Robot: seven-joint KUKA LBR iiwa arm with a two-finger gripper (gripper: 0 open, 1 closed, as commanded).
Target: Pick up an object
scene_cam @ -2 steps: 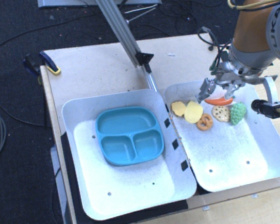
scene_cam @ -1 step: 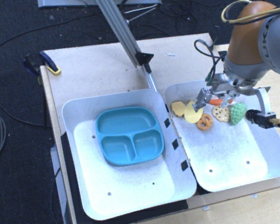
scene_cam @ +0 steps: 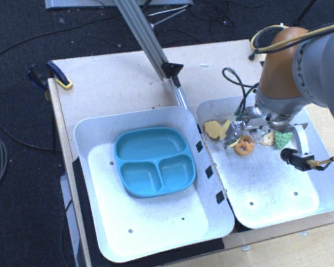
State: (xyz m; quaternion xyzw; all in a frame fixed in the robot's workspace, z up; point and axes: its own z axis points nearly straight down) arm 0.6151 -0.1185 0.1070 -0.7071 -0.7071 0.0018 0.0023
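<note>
My gripper (scene_cam: 239, 132) hangs low over the back part of the right bin (scene_cam: 269, 195). Directly at its tip lies a small orange-brown ring-shaped toy (scene_cam: 243, 147), touching or nearly touching it. A yellow toy piece (scene_cam: 215, 130) lies just left of the gripper. On the other side sit a green toy (scene_cam: 283, 138) and a small pale piece (scene_cam: 268, 140), partly hidden under the wrist. The grey arm with its orange band (scene_cam: 282, 69) comes in from the right.
A blue three-compartment tray (scene_cam: 155, 161) lies in the left bin (scene_cam: 119, 230). A grey metal pole (scene_cam: 142, 31) slants down to the bins' back edge. A black-and-yellow cable connector (scene_cam: 302, 160) hangs below the wrist over the right bin.
</note>
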